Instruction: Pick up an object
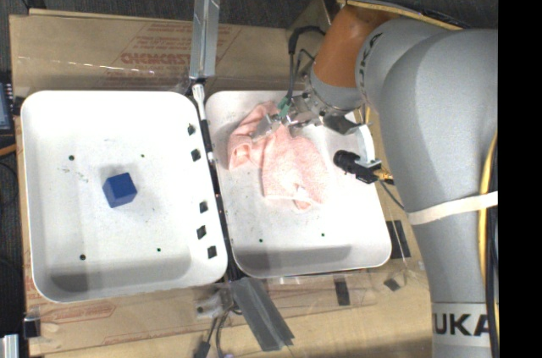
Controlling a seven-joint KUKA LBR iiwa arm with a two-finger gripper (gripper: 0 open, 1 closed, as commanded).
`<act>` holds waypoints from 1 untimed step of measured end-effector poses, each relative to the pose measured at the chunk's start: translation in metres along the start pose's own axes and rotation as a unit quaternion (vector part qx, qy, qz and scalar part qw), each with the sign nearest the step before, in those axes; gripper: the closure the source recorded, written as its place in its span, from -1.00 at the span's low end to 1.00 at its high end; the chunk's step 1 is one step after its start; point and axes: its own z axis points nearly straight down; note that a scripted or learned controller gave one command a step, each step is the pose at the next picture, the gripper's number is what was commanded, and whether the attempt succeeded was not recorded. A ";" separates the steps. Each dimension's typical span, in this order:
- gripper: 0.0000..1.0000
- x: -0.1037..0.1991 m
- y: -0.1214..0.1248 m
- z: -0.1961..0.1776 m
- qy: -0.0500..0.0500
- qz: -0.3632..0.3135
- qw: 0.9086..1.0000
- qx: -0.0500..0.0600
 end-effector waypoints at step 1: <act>-1.00 -0.014 -0.002 -0.001 -0.001 -0.053 0.999 -0.002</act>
